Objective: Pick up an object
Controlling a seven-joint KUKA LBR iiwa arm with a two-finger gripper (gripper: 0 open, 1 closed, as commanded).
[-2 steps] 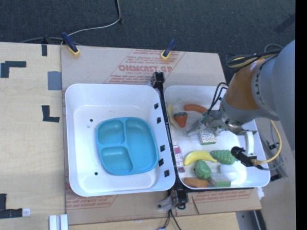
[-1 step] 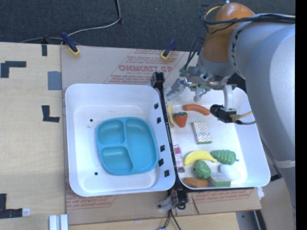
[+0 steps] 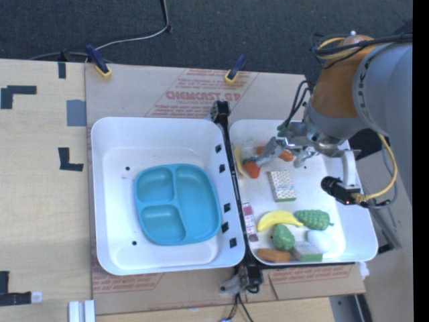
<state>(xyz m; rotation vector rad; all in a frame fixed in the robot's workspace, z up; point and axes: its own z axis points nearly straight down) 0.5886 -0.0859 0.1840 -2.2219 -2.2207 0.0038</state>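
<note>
Cardboard covered the counter (image 3: pixel 188 96) beneath two white bins. We saw a blue divided plate (image 3: pixel 177 203) in the left bin (image 3: pixel 107 180). In the right bin (image 3: pixel 355 230) lay a patterned card (image 3: pixel 282 185), a yellow banana (image 3: pixel 278 219), a green leafy toy (image 3: pixel 313 218), a green pepper (image 3: pixel 282 236) and an orange carrot (image 3: pixel 273 254). The jaws (image 3: pixel 287 150) hung low over that bin's far end, near a red-orange piece (image 3: pixel 251 169); we could not tell whether they were spread or pressed together.
</note>
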